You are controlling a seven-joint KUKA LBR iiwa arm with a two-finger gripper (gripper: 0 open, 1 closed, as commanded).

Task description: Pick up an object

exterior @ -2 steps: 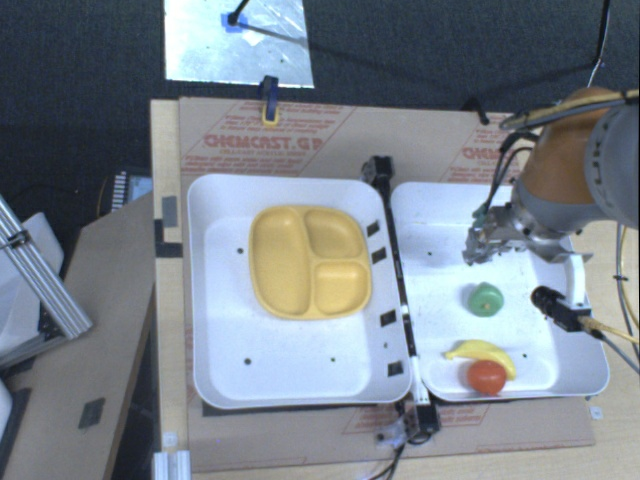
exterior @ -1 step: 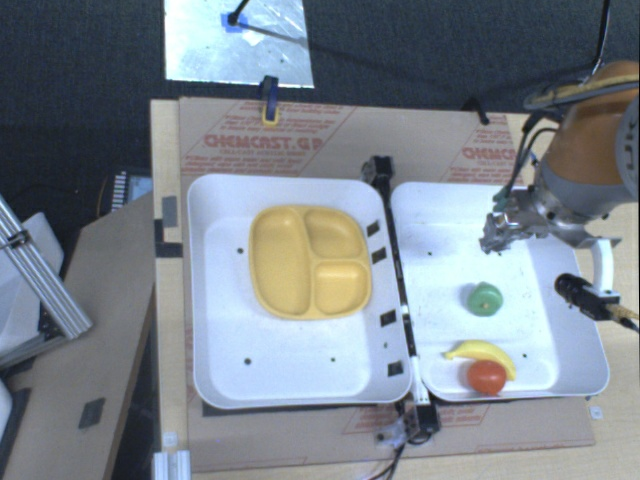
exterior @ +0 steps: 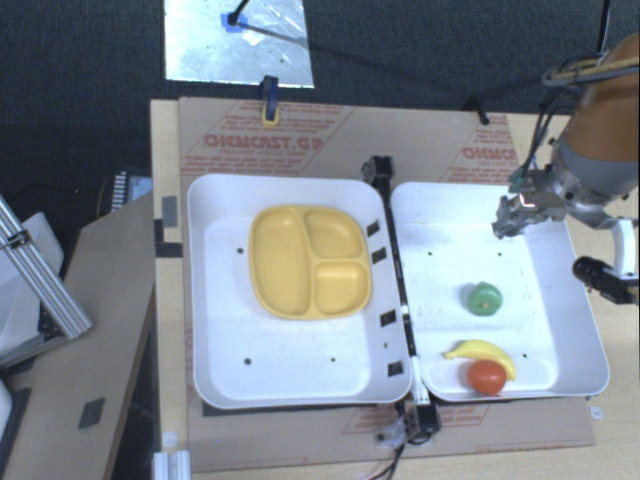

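The claw (exterior: 512, 214) hangs over the right bin's (exterior: 560, 268) far corner; whether it is open or holding anything, I cannot tell. Three toy foods lie well apart from it: one green apple (exterior: 485, 299), one banana (exterior: 481, 353), one tomato (exterior: 487, 377). They look light, stiff and slippery; grip the apple across its middle. The left bin (exterior: 215, 288) holds one yellow divided plate (exterior: 308, 262).

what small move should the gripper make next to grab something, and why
Probably shift toward the near side of the right bin and descend over the green object. The gripper hangs at the bin's far end with nothing visibly held, and that object lies closest, clear of the banana and tomato.
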